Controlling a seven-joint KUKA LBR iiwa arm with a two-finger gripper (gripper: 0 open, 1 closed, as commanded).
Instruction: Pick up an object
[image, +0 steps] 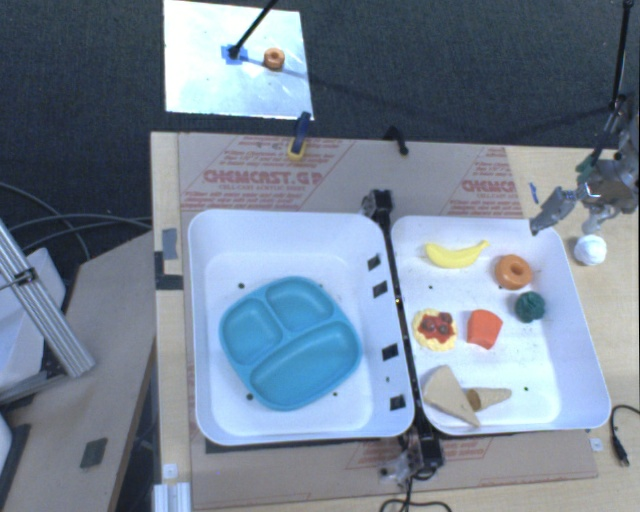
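The right bin (575, 330) holds several toy foods. A yellow banana (455, 254) lies near its back wall, and an orange donut (513, 271) sits to the right of it. Further forward are a dark green lump (529, 306), a red block (485, 328) and a small yellow pizza-like piece (436, 329). A tan cone-shaped wedge (455, 396) rests near the front. My gripper (568, 234) hangs over the bin's back right corner, above and right of the donut. Its fingers are spread open with nothing between them.
The left bin (215, 250) holds a blue divided plate (289, 342). A black divider with clips (395, 320) runs between the bins. A yellow-handled tool (298, 145) lies on the bench behind the left bin. A metal frame (40, 310) stands at far left.
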